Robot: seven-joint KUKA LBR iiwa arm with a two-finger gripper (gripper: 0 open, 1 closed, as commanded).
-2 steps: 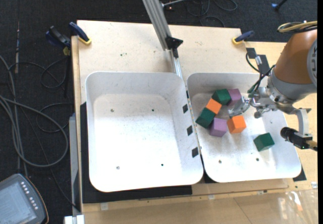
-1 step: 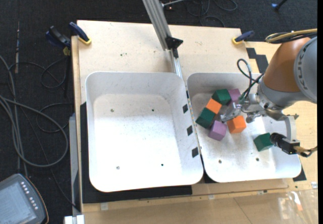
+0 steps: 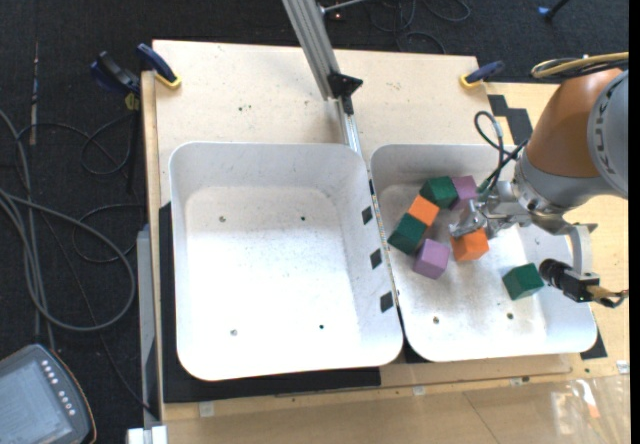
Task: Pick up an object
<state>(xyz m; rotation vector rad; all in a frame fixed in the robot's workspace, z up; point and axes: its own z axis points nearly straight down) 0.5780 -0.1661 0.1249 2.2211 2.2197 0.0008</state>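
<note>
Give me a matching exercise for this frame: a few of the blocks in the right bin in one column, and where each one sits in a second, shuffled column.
Blocks:
1. lone green block
2. orange block by the claw
3. pale purple block at the back
4. purple block in front

Places:
A. nearest the front of the cluster, beside the dark green block
B. apart from the others, toward the right side of the bin
C. right at the claw
D. farthest back, beside a green block

Pairs: 1-B, 2-C, 3-D, 4-A

No words, numbers or signs can be read on anything here; no labels are clear enough
</note>
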